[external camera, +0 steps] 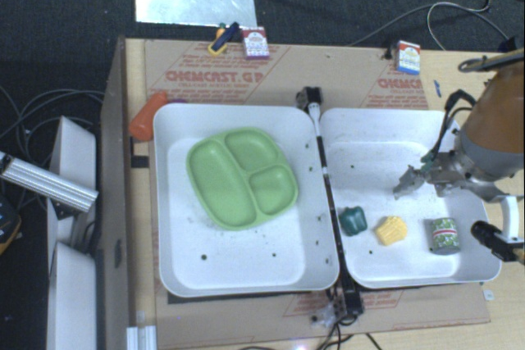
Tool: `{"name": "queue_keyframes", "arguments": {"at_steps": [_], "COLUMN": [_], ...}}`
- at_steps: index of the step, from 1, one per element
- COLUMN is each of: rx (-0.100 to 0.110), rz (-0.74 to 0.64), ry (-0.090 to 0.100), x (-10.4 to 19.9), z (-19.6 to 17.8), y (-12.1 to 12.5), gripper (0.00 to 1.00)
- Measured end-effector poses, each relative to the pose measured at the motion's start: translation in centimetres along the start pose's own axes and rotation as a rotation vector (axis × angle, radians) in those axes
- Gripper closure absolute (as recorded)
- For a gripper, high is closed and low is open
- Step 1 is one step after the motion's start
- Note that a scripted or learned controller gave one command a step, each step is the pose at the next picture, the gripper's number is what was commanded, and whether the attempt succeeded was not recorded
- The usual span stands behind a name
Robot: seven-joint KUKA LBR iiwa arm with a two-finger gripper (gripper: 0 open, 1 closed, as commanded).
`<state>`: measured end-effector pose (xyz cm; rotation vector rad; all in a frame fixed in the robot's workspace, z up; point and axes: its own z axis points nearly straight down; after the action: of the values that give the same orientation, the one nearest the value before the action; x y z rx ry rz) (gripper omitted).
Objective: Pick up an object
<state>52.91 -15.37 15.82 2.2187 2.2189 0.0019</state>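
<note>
I count two shallow white bins side by side on my bench, filling the middle of the frame. The left bin holds one thing: a pale green plastic plate with three moulded compartments, lying flat and turned at an angle. The right bin holds three small objects in a row along its lower edge. From left to right they are a dark green, pepper-shaped lump just beside the divider, a yellow, ridged piece like a short corn cob, and a small can with a green and white label, lying towards the lower right corner. The three sit near one another but apart.

My arm comes in from the right edge. Its gripper hangs over the middle of the right bin, above and apart from the three objects, with nothing between its fingers. I cannot tell whether they are spread or closed.

Two small red and white boxes rest on the cardboard above the bins.
</note>
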Motion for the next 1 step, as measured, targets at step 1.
{"name": "queue_keyframes", "arguments": {"at_steps": [1], "rx": [0.004], "rz": [-0.001], "ry": [0.002], "x": [3.24], "z": [6.07], "y": [-3.11], "gripper": [0.00]}}
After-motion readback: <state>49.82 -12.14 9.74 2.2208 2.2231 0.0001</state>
